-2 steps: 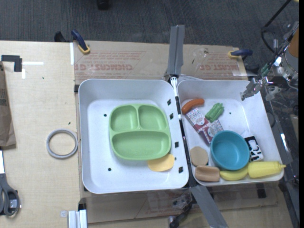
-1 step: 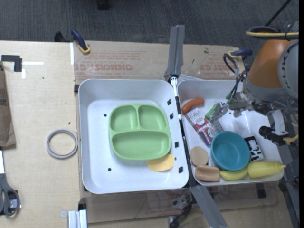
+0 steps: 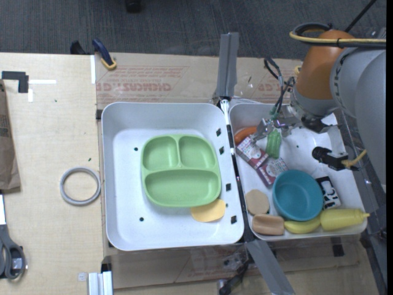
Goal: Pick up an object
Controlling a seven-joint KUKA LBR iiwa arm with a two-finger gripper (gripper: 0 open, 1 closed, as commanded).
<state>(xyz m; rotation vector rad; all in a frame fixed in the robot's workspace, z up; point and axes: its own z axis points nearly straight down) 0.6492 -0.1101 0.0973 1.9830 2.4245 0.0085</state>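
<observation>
Hung low in the right bin (image 3: 350, 192) with gripper (image 3: 272, 129), fingers pinching a green object (image 3: 273, 144) above a red packet (image 3: 258, 158), near a blue bowl (image 3: 297, 195).

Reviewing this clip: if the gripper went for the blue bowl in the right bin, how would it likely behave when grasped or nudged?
The blue bowl looks like rigid moulded plastic, so probably stiff and light. Its rounded, smooth wall may slip between fingers unless pinched at the rim. It sits upright, crowded by a yellow squeeze bottle and a banana, so a push would likely shove those.
</observation>
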